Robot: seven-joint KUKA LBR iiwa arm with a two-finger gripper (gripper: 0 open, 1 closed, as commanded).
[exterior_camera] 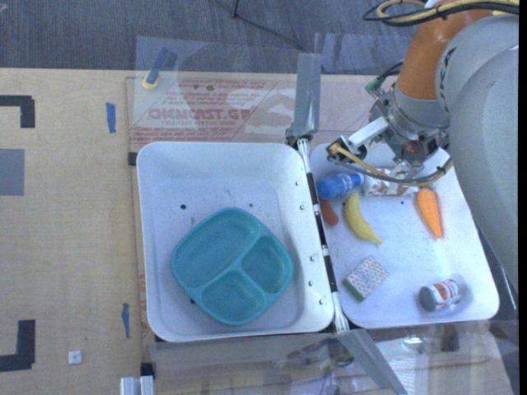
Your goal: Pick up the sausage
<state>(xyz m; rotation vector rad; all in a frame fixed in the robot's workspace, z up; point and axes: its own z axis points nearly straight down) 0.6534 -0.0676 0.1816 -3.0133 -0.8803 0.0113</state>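
Sausage pick: hazards, bench and bins.
The wooden bench (66,220) carries two white bins; the left bin (165,171) holds a teal tray (232,263). In the right bin (469,303), the gripper (403,164), finger state indeterminable, hangs apart from the sausage (329,212), which is wedged against the wall beside banana (361,219) and blue bottle (338,185): a mis-grasp is likely.

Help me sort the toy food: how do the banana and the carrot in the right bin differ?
The banana is yellow and curved; the carrot is orange and straight, tapering to a point. The banana lies near the bin's middle, close to the blue bottle; the carrot lies further right, just below the gripper. Both lie flat on the right bin floor, running roughly top to bottom in the camera view.
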